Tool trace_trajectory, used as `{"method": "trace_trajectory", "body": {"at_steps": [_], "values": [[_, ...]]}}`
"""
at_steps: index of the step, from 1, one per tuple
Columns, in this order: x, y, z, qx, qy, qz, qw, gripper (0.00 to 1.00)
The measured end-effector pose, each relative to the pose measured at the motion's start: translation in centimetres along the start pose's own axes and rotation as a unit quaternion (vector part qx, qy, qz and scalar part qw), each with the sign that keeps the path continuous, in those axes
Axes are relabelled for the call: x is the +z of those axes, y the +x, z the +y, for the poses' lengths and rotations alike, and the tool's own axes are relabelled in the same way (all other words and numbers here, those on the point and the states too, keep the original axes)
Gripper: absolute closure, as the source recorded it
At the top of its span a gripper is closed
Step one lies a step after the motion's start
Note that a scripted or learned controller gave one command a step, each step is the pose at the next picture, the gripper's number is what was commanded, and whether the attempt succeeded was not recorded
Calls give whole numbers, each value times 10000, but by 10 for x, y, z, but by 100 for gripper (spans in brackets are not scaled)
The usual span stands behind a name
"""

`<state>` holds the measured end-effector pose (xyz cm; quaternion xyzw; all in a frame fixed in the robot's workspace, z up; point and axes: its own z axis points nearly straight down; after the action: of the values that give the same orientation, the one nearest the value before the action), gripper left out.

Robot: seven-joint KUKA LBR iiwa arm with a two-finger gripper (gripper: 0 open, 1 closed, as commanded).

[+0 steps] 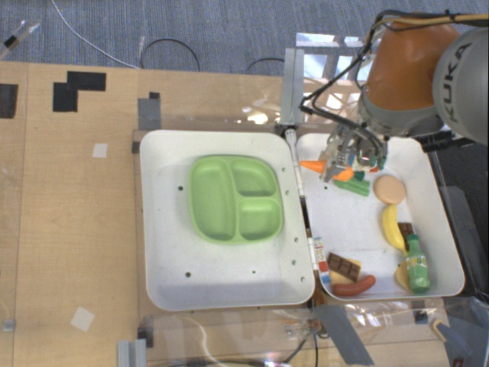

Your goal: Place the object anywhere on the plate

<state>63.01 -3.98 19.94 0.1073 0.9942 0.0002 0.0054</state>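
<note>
A light green divided plate (233, 199) lies in the middle of the left white bin (164, 281). My gripper (348, 161) hangs low over the far left part of the right bin (344, 228). It is right above an orange carrot (312, 166) and a green oblong piece (359, 187). The carrot's tip sticks out to the left from under the gripper. Whether the gripper touches either of them is hidden by the wrist.
The right bin also holds a tan round disc (390, 189), a banana (392, 228), a green bottle (417, 270), a chocolate bar (343, 266) and a red sausage (355, 285). A metal divider (299, 197) runs between the bins.
</note>
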Motion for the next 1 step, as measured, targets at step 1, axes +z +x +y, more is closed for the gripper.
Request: {"method": "trace_trajectory", "body": {"at_steps": [1], "values": [[14,37,65,-917,-14,21,9958,100]]}}
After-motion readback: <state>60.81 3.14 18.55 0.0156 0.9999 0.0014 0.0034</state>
